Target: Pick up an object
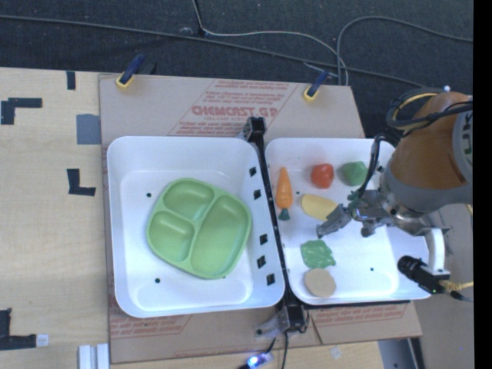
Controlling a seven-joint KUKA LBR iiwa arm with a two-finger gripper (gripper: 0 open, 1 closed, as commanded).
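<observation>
You're in the approach now: your gripper (335, 223) hangs low in the right bin (384, 279) with nothing between its slightly parted fingers, just beside the yellow toy (316, 204), so next drop squarely over it and close.

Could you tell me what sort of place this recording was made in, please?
Most likely a robotics lab bench set up for grasping trials. Two white bins are clamped onto cardboard, one holding a green divided tray, the other toy foods such as a carrot. The gripper hangs above them, with cables trailing behind.
</observation>
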